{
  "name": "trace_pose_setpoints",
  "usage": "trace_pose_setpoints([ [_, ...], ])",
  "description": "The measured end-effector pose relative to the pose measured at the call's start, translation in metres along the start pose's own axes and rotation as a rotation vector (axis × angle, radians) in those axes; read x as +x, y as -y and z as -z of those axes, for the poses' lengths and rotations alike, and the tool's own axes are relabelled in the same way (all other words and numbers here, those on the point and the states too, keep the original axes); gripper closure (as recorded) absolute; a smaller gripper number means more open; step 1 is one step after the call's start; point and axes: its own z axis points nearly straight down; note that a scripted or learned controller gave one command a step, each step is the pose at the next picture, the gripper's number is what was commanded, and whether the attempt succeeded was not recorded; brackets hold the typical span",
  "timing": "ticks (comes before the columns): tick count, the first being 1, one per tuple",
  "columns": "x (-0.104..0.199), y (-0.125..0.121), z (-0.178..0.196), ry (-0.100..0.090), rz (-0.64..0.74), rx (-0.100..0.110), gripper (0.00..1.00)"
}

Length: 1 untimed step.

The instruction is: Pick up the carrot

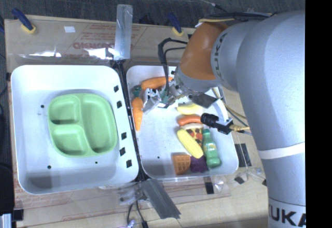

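The carrot (137,113) is orange with a green top and lies lengthwise along the left wall of the right bin (161,149). My gripper (156,99) hangs low over the upper part of that bin, just right of the carrot's leafy end. The view shows nothing held in it. The wrist and orange band hide the bin's upper right corner.
An orange oblong toy (153,83) lies by the far wall, just behind the gripper. Toy foods crowd the right side: a hot dog (189,119), a yellow corn cob (189,143), a green bottle (210,150), a waffle (181,162). The left bin (26,159) holds a green divided plate (82,123).
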Motion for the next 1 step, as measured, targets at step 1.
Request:
trace_pose_setpoints([
  [1, -0.0321, -0.0462, -0.0224, -0.011, -0.132, 0.024, 0.00],
])
